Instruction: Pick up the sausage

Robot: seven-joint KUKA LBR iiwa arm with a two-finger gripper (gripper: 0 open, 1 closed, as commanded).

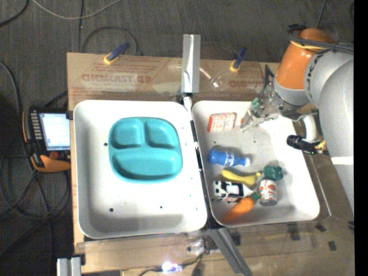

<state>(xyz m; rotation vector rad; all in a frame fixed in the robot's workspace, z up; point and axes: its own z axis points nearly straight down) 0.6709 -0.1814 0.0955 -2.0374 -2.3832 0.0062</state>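
Sausage at the near edge of the right bin, with the robot's gripper well apart from it at the far side.

We find the sausage (238, 209) (an orange-brown stub is the piece we take for it, though we cannot be sure) against the near wall of the right bin (293, 206), just beside a black-and-white toy (225, 190) on its left and a small can (267, 192) on its right. Beyond these lie a yellow banana (241, 177), a green piece (273, 172) and a blue bottle (228, 158). At the far end sits a red-and-white box (221, 121), with the gripper (252, 118) just to its right; we cannot tell whether it is open or closed. The left bin (92, 183) holds a teal divided plate (145, 149).
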